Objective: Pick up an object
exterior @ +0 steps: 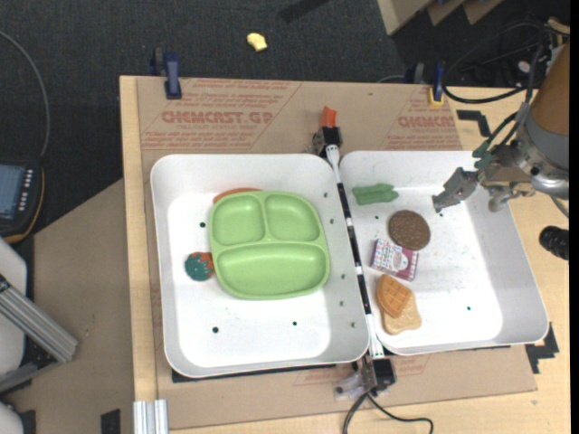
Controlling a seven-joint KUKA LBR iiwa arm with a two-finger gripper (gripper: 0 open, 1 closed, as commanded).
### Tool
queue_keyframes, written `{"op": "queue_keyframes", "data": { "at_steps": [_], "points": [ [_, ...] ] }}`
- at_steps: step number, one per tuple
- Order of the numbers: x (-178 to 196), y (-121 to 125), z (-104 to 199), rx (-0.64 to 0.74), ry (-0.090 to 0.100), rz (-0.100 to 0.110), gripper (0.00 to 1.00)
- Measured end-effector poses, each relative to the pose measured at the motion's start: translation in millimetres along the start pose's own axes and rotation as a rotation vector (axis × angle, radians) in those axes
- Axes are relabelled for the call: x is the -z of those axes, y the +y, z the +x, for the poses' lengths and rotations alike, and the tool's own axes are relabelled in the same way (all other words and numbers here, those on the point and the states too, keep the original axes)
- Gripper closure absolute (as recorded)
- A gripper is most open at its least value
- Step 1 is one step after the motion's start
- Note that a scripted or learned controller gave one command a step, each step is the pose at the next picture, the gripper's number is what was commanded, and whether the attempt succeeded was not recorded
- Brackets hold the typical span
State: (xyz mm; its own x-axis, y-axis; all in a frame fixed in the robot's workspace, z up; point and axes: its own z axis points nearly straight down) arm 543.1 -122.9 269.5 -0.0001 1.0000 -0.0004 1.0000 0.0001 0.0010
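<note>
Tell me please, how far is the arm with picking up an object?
Nothing looks picked up yet. The gripper hangs over the upper part of the right bin with nothing visible between its fingers. The brown disc, the small carton, the waffle and the green piece lie in the bin. Left to do: choosing one, closing on it and lifting.

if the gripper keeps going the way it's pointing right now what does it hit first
The gripper points left and down over the right bin. Straight on, it would probably meet the brown disc first, or the bin floor just short of it; depth is unclear from this view.
</note>
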Motion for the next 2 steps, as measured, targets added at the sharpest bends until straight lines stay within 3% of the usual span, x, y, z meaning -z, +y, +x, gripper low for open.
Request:
{"op": "queue_keyframes", "data": {
  "at_steps": [1, 2],
  "points": [
    [-103.9, 33.5, 13.4, 0.002, 0.002, 0.006, 0.0],
    [-182.7, 39.5, 12.2, -0.001, -0.001, -0.003, 0.0]
  ]
}}
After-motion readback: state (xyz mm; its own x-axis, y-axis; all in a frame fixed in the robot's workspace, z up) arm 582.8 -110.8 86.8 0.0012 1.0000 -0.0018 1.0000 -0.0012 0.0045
